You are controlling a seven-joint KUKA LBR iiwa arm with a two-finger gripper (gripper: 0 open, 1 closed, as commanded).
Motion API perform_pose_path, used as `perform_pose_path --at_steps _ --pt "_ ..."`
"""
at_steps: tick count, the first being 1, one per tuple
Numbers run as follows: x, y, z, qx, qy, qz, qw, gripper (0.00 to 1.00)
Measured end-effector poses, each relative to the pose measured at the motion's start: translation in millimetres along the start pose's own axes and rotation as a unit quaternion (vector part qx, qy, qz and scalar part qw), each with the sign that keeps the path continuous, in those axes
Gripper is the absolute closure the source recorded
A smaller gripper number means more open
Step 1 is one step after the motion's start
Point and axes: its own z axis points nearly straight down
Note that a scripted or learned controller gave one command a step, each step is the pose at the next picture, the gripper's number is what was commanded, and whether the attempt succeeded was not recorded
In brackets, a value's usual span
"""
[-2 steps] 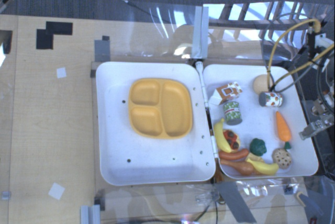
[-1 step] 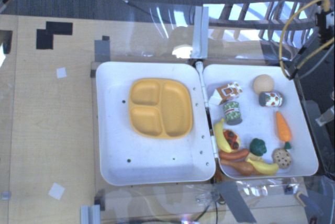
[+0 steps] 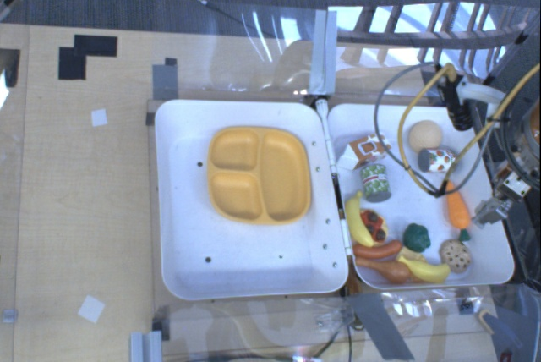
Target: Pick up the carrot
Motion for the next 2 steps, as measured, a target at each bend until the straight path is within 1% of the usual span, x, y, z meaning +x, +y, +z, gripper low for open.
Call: perform_pose_path --at_steps 1,2 --pt "13.3 15.1 29.4 0.000 0.003 -0.205 0.9787 1.00" --pt "13.4 14.5 28.5 0.000 0.004 -0.206 0.9786 0.00"
